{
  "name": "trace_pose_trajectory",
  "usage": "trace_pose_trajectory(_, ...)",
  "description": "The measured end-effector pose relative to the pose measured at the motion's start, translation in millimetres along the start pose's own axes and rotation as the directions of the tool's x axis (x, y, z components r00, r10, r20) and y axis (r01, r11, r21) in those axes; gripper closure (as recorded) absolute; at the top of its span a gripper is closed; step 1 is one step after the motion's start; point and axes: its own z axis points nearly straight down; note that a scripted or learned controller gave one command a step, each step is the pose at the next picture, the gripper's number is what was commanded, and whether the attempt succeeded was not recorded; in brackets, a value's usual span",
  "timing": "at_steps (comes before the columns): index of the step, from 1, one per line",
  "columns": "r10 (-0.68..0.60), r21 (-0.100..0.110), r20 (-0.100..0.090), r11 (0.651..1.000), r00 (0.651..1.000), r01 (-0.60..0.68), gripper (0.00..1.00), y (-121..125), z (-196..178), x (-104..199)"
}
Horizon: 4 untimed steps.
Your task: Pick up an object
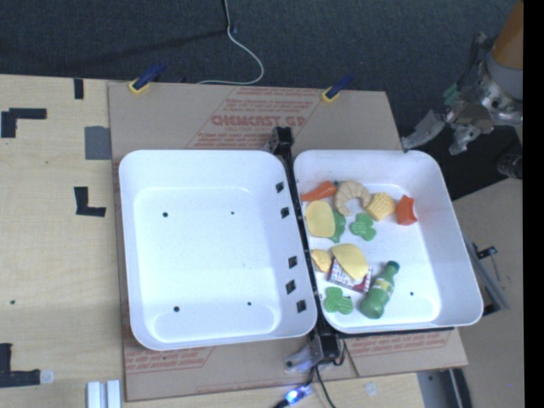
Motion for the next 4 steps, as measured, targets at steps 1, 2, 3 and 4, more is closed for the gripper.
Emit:
trace_pose_trajectory(1, -0.005, 0.008, -0.004, 1.0, 1.0, 0.005, 0.0, 13, 90, 57)
trace_pose_trajectory(2, -0.005, 0.005, -0.003, 1.0, 1.0, 0.005, 0.0, 13, 140, 112)
trace_pose_trajectory(3, -0.003, 0.001, 0.0, 1.0, 1.0, 0.003, 1.0, 14, 126, 109)
trace_pose_trajectory(4, 0.002, 0.003, 0.0, 1.0, 1.0, -0.002, 1.0, -41, 116, 113)
